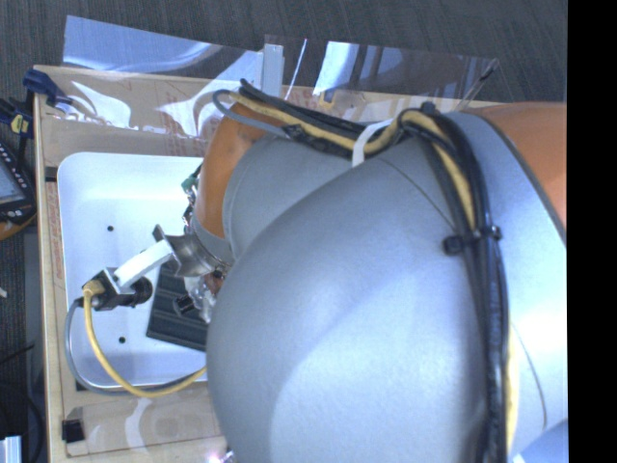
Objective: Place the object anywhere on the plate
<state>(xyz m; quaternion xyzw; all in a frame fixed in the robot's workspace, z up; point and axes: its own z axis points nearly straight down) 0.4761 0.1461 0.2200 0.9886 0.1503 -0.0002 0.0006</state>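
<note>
Looming over the left bin (82,186), the arm (386,287) hides the hand; its state cannot be told.

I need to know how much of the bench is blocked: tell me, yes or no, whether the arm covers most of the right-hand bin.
Yes: the grey arm fills the view's right side, leaving just the left white bin exposed.

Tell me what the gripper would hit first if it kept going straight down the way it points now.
Most likely the dark ribbed pad lying on the floor of the white bin: the gripper hangs right over the pad's edge. Depth is hard to judge, and the grey arm hides everything to the right.
</note>
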